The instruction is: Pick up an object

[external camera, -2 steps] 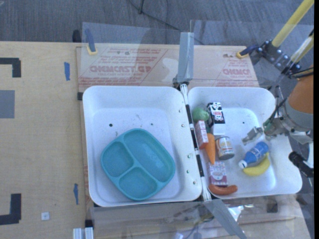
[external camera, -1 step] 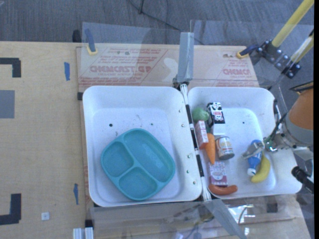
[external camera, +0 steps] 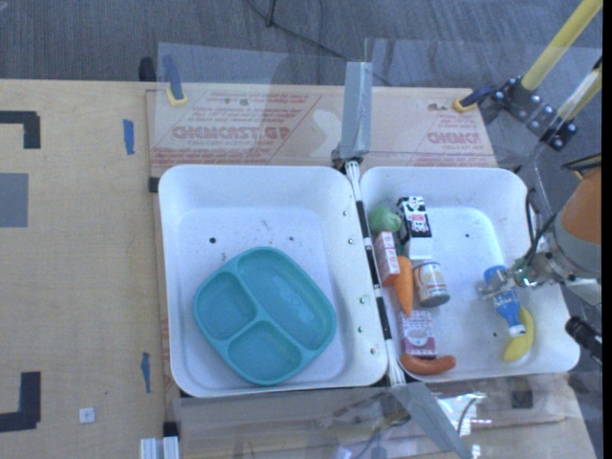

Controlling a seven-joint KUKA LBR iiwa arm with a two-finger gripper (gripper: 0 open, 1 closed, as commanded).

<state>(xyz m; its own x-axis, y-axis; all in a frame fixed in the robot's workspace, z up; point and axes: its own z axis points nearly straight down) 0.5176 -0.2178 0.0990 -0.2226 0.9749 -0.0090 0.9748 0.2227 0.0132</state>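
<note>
The gripper (external camera: 507, 281) sits low over the right bin (external camera: 473, 194), near its right wall, just above a blue object (external camera: 504, 299) whose long axis runs toward the near edge, with a yellow banana (external camera: 519, 340) just beyond its lower end; whether the claw is apart or together cannot be told. Along this bin's left wall lie a green item (external camera: 385, 220), a black-and-white carton (external camera: 414, 216), a carrot (external camera: 404, 285), a can (external camera: 431, 283), a small packet (external camera: 418, 331) and a red sausage (external camera: 426, 361). The left bin (external camera: 253, 185) holds a teal divided plate (external camera: 264, 316). Both bins rest on a wooden bench (external camera: 76, 256) marked with black and blue tape, grey floor beyond.
</note>
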